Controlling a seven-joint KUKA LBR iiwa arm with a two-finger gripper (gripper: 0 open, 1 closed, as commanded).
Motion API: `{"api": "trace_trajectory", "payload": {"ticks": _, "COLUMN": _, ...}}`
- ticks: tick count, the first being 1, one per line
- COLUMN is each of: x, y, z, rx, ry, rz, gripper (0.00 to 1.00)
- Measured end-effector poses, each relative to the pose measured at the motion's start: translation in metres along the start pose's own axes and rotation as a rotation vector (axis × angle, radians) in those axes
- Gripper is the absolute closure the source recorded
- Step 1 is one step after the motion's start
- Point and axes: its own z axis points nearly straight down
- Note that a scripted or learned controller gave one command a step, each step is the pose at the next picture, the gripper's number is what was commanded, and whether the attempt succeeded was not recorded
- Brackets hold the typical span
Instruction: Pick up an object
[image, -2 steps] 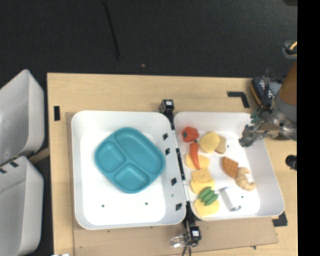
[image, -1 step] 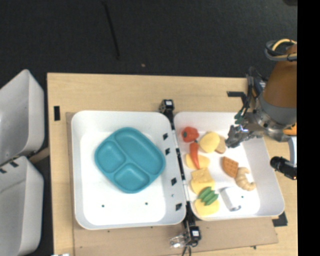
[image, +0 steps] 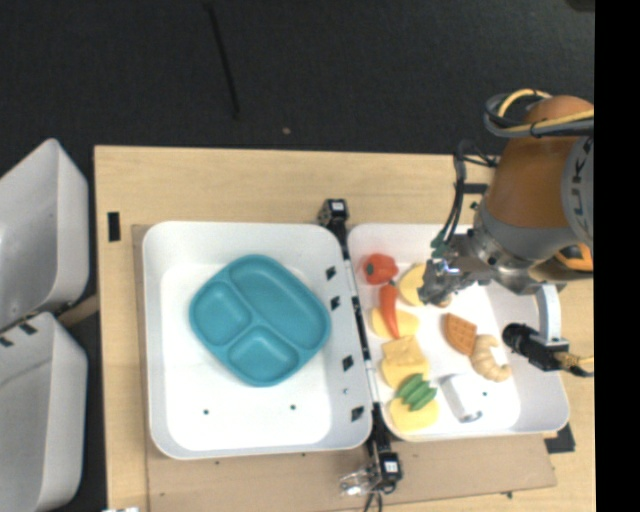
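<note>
The arm's orange band (image: 535, 170) sits highest toward my camera, at the right edge of my view, with the grey wrist below it reaching down into the right bin (image: 530, 395). The gripper (image: 437, 283) hangs low over the upper left part of that bin, just over a pale yellow piece (image: 410, 287). From this slant I cannot tell how the fingers stand, nor whether anything sits between them.

The things to pick lie in the right bin. A red tomato-like piece (image: 378, 267) sits near the bin's upper left corner, and an orange carrot-like piece (image: 389, 310) lies just below it, beside the yellow piece. Lower down I see a tan slice (image: 404, 355), then a green pod (image: 418, 392) resting on a yellow piece (image: 412, 413) by the bin's near edge. To the right lie an orange-brown wedge (image: 459, 332), a tan croissant-like piece (image: 491, 358) and a small grey cylinder (image: 457, 395).

The left bin (image: 180, 410) holds a blue divided plate (image: 259, 318). Both bins rest on the wooden tabletop (image: 230, 180).
</note>
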Motion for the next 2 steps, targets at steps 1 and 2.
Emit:
{"api": "trace_trajectory", "payload": {"ticks": 1, "x": 0.044, "y": -0.022, "z": 0.002, "rx": 0.002, "ry": 0.0, "rz": 0.0, "gripper": 1.0}}
{"api": "trace_trajectory", "payload": {"ticks": 2, "x": 0.091, "y": -0.038, "z": -0.004, "rx": 0.0, "ry": 0.001, "rz": -0.001, "gripper": 1.0}}
